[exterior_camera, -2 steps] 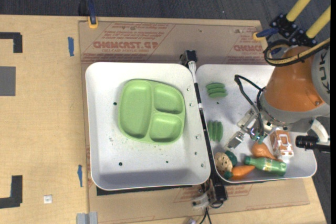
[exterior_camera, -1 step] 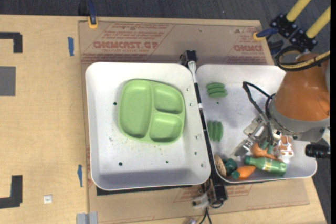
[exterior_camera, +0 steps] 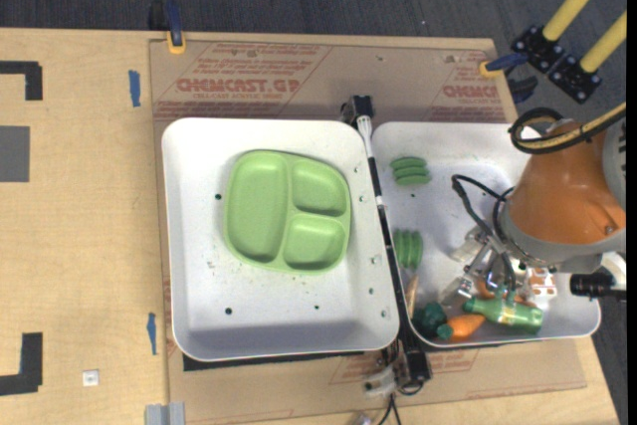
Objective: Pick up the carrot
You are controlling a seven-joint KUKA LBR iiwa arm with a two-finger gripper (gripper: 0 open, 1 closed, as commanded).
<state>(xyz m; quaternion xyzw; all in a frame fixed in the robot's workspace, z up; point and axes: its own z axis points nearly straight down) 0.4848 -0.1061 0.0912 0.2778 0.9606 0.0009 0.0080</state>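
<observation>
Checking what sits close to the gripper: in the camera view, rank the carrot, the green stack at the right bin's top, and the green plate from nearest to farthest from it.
1. Carrot, just below-left of the gripper.
2. Green stack, right bin's top left.
3. Green plate, in the left bin.

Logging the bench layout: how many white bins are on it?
2. The left bin holds a green divided plate; the right bin holds the carrot and other toy foods, beneath the arm.
</observation>
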